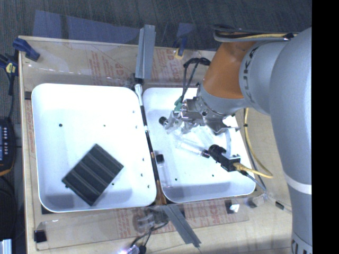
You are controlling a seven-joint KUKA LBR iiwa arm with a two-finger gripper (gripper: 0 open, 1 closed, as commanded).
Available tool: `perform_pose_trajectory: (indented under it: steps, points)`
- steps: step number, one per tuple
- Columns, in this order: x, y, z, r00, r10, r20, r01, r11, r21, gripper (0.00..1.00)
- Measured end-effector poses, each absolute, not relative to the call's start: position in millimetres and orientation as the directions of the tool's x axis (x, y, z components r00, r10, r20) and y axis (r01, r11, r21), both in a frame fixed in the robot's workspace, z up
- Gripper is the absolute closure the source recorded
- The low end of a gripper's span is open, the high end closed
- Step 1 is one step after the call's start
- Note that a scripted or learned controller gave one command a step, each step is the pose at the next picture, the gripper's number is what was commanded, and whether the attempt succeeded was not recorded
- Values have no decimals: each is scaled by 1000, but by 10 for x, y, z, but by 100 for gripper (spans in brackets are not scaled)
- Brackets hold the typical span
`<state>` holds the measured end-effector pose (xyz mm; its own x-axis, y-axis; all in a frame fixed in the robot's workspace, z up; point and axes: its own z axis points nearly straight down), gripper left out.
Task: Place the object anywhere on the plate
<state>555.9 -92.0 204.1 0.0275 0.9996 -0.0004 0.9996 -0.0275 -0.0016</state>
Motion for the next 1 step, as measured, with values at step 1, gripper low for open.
perform_pose_trajectory:
  steps: [1]
  points:
    - [6060, -426, 1931, 151, 989, 0, 989, -151, -5, 100]
